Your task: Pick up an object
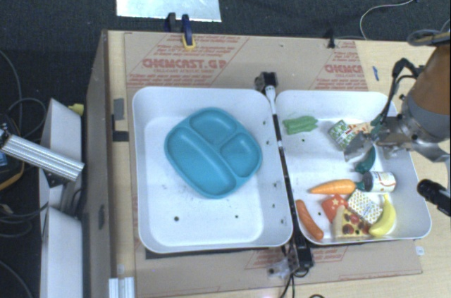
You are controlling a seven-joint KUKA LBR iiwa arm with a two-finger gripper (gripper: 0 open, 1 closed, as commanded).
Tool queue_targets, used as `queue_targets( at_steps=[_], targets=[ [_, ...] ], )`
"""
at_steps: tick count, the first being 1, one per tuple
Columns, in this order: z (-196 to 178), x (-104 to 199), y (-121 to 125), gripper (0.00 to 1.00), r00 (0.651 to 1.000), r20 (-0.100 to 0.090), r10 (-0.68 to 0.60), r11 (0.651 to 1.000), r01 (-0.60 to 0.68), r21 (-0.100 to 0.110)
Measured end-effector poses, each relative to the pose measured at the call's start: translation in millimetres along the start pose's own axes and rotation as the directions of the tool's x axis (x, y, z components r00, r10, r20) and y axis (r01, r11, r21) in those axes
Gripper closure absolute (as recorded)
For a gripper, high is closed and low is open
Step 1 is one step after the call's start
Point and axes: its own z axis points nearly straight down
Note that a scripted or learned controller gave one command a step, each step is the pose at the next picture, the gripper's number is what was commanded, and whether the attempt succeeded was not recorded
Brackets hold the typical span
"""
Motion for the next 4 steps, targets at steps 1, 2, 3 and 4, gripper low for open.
queue_targets(
  at_steps=[1, 2, 3, 4],
  targets=[
    [133.3, -26.9, 82.4, 0.0, 1.0, -0.001, 0.0, 1.0, 0.0, 0.005],
    [132.0, -55.8, 135.2, 0.0, 1.0, -0.005, -0.001, 1.0, 0.001, 0.008],
    [120.8, -56.8, 137.5, 1.0, 1.0, 0.002, -0.004, 1.0, 0.004, -0.005],
    [139.8, 10.1, 116.2, 1.0, 1.0, 0.0, -0.002, 1.0, 0.002, -0.005]
  ],
)
